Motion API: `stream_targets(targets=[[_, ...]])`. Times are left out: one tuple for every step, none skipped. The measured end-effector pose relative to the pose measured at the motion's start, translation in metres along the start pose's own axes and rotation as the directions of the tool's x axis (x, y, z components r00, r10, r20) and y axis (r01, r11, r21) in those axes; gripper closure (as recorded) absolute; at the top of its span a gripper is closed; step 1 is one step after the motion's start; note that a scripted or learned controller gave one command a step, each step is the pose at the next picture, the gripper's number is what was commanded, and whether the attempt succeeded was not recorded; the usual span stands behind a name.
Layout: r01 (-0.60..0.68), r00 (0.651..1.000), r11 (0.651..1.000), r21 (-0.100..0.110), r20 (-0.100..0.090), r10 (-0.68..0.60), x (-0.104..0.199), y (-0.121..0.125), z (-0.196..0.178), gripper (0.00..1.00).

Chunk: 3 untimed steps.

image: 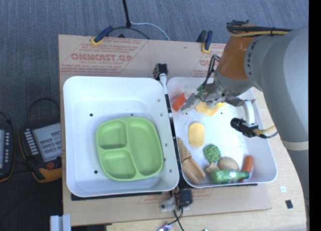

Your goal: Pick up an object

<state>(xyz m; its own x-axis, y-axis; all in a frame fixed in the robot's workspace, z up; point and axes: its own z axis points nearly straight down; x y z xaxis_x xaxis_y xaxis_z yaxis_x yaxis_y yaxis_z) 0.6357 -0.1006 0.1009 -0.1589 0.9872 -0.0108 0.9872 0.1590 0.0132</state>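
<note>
Gripper [193, 102] hangs low in the right bin [263, 149], hugging its inner wall; I can't tell its state. Yellow piece [196, 133] just below it; green tray [130, 148] left.

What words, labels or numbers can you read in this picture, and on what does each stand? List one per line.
"CHEMCAST GP", red print on the brown board under the bins, left of centre.
More red print on the same board near the arm: partly hidden, not readable.
The grey device at the left edge has markings too small to read.
</note>
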Motion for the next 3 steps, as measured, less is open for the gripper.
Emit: stream_targets(targets=[[0.136, 0.991, 0.991, 0.011, -0.009, -0.136, -0.071, 0.023, 0.013, 0.0], [0.239, 0.971, 0.971, 0.0, -0.004, -0.239, -0.022, -0.067, 0.01, 0.0], [0.017, 1.0, 1.0, 0.013, -0.009, -0.017, -0.051, -0.004, -0.044, 0.0]])
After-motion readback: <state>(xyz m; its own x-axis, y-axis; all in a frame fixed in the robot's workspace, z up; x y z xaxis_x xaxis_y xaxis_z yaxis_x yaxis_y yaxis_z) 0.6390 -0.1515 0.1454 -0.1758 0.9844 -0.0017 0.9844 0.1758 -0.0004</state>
